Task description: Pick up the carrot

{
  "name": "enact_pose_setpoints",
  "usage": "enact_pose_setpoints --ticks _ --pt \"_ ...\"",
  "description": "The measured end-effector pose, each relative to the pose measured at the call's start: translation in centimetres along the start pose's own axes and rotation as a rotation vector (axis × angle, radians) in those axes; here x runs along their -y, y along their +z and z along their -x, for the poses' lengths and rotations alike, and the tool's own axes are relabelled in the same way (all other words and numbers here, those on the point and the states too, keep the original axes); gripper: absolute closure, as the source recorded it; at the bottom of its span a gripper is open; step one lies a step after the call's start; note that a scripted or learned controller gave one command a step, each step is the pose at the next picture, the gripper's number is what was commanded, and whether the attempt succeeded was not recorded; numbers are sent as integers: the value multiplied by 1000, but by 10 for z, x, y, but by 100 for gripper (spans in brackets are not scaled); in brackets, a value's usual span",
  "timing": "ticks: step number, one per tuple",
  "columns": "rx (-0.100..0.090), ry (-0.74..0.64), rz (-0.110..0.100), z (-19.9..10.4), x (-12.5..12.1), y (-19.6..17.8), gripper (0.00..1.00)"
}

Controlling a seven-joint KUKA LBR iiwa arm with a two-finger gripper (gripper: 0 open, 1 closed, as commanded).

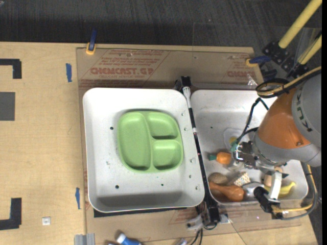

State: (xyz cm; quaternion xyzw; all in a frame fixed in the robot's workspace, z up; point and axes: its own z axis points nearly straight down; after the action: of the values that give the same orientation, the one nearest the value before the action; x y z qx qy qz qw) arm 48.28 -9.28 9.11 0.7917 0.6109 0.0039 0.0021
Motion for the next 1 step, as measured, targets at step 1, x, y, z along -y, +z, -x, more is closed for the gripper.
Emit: enact_pose_setpoints --ticks 1 --pt "3 335 2 -16 -75 1 100"
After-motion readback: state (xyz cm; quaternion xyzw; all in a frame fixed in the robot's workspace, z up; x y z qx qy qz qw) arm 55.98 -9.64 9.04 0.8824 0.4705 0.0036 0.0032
